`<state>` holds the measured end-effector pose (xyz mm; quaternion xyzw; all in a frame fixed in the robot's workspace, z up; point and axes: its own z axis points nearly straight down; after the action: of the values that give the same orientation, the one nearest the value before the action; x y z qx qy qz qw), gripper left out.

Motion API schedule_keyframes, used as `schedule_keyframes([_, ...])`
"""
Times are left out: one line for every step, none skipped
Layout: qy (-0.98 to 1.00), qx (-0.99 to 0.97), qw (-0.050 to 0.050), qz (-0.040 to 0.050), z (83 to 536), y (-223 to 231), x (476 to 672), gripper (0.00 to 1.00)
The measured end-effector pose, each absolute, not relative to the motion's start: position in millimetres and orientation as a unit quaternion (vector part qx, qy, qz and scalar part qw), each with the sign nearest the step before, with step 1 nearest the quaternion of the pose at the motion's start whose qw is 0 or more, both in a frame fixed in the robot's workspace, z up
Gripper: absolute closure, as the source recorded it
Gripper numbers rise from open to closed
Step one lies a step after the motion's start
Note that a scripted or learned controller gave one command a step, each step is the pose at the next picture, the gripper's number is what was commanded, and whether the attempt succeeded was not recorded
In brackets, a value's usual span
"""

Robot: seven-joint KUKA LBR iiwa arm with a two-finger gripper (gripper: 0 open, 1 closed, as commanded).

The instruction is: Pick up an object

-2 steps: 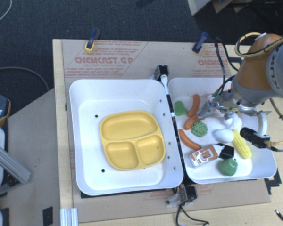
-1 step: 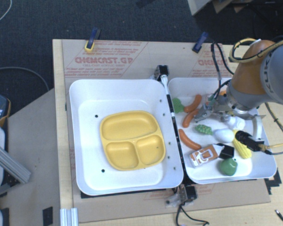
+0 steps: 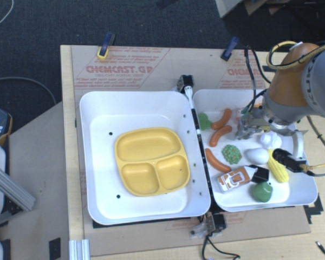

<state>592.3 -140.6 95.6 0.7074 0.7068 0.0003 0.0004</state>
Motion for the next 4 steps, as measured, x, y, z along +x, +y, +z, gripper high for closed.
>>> schedule_keyframes([0.707, 0.708, 0.003, 0.0014, 156.1, -146.0, 587.2, 1.00])
schedule_keyframes([0.708, 0.707, 0.004, 0.0023, 219.7, -141.2, 587.4, 1.00])
schedule_keyframes([0.708, 0.707, 0.002, 0.0008, 225.5, -141.2, 588.2, 1.00])
schedule_keyframes([0.708, 0.706, -0.003, -0.0003, 225.0, -93.3, 546.9, 1.00])
